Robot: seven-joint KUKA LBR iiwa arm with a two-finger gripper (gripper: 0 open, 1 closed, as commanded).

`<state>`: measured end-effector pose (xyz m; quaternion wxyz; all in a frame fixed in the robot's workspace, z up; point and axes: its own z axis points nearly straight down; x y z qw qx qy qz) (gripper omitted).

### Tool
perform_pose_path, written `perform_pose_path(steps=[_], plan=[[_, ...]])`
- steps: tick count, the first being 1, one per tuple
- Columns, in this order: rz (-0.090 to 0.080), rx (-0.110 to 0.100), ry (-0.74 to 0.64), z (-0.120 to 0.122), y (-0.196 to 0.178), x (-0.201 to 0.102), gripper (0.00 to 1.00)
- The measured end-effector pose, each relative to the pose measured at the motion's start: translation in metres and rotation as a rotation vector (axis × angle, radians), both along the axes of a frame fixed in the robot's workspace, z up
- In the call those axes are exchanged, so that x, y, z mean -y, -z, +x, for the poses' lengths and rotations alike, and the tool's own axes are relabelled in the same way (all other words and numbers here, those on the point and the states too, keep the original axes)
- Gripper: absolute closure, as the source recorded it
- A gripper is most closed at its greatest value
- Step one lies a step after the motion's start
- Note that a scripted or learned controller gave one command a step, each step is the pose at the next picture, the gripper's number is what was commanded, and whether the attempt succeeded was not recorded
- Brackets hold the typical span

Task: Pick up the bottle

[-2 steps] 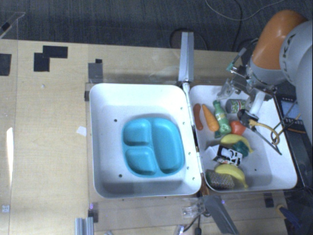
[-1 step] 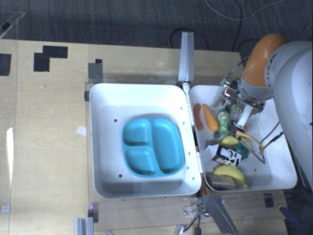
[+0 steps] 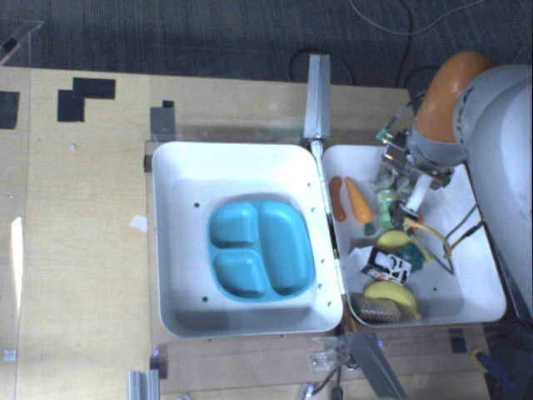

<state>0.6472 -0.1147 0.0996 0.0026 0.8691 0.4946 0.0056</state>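
Reaching in from the right, the grey arm with its orange band (image 3: 445, 90) hangs over the right-hand shallow white bin (image 3: 466, 302), wrist tilted down toward the bin's upper middle. The two-finger gripper (image 3: 398, 197) sits low among the clutter there. Whether it is spread or pinching anything, cannot tell; the wrist hardware and the objects beneath blur together.

Task object: a small translucent green bottle (image 3: 386, 207), lying just beside and partly under the gripper's tip, right of the carrot. No clear view of contact between them.

Other contents of the right bin:
- slim orange carrot-shaped toy (image 3: 359, 202), lying lengthwise near the bin's left wall
- darker red-orange sausage-shaped piece (image 3: 336, 198), just left of the carrot, against the wall
- yellow banana-like item (image 3: 396, 240) near centre, below the bottle
- small black-and-white printed card or pack (image 3: 389, 264), touching the lower edge of that yellow item
- second yellow rounded piece (image 3: 391, 293) at the bottom, with a grey-brown brush-like object (image 3: 381, 309) just beneath it

Left-hand shallow white bin (image 3: 179, 223): holds a light blue plastic tray with three compartments (image 3: 258, 248), lying flat near centre.

Both bins sit side by side on the pale wooden bench (image 3: 75, 248).
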Motion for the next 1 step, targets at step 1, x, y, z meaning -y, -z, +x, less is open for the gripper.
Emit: perform_pose_path(steps=[1], plan=[[-0.001, -0.006, -0.057, 0.0229, -0.1041, -0.068, 1.0]])
